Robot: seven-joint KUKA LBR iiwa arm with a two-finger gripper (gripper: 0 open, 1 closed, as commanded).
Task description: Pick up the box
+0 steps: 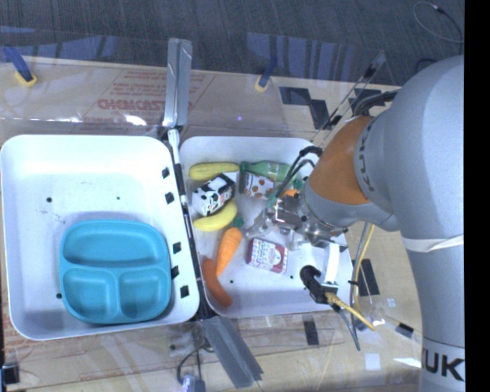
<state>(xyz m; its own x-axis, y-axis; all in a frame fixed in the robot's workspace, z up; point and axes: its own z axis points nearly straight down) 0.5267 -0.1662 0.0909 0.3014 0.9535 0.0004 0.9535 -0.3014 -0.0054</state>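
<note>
The small flat red-and-white carton box [267, 255] lies on the floor of the right-hand white bin [253, 296], toward its near edge, apart from the other things and not lifted. The hand [287, 219] hangs just above and beside its upper right corner, at the end of the grey arm with the orange band [343, 174]; whether it is open or closed I cannot tell, since the wrist body hides that part, and nothing can be seen held in it.

To do this step well, the hand should centre over the box rather than its corner, line up across the box's narrower side, and come straight down so the carton is not pushed away or tipped.

Close to the box's left lies an orange carrot [227, 250], with a second orange piece [213, 284] nearer the bin's front wall; a sloppy descent could catch the carrot. Further up sit two yellow bananas [214, 171], [216, 217] with a black-and-white toy [215, 194] between them, and a green bottle [265, 170] by the far wall. The left white bin [33, 170] holds a blue divided tray [114, 272], well apart. Both bins rest on the table [82, 96].
</note>
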